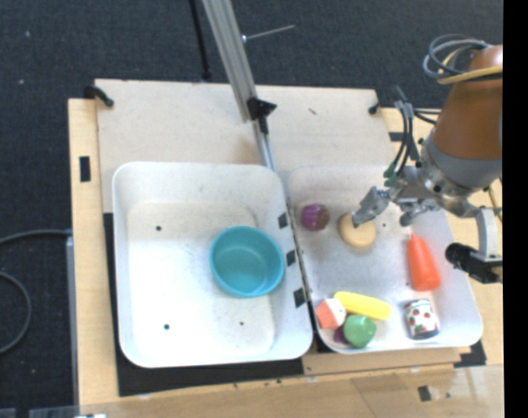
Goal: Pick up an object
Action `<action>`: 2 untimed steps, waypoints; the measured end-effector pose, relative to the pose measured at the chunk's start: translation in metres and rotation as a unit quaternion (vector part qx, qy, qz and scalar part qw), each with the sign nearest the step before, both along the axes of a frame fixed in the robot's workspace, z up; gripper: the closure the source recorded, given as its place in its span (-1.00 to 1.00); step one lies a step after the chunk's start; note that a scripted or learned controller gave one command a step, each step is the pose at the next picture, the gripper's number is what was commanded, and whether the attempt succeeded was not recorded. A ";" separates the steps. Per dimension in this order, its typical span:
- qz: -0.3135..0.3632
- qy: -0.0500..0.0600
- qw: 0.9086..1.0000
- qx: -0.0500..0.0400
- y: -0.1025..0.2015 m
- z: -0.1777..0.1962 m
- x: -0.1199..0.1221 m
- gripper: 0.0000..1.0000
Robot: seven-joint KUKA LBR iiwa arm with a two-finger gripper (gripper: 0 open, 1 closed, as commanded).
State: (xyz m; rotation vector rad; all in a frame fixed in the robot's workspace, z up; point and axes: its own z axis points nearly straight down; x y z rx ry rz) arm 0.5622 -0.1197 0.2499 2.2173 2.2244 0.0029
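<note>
**Over the right bin**

My gripper [379, 213] hangs just above the tan disc [358, 233] in the right bin [456, 307], fingers apart, holding nothing. A purple ball [314, 217] lies left; a carrot [423, 262] lies right.

Arm [467, 120]: 1 unit, rounded orange band over a grey metallic wrist section. Grey cables loop above it; dark cables run down its side. Gripper [382, 209]: 2 slim grey fingers on a metallic mount. Black fitting at the lower right.
</note>
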 end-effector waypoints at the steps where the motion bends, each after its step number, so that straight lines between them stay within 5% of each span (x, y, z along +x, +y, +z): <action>1: -0.001 0.000 1.000 0.000 0.000 0.000 0.000 -1.00; 2: -0.002 0.002 1.000 -0.002 -0.008 -0.045 0.002 -1.00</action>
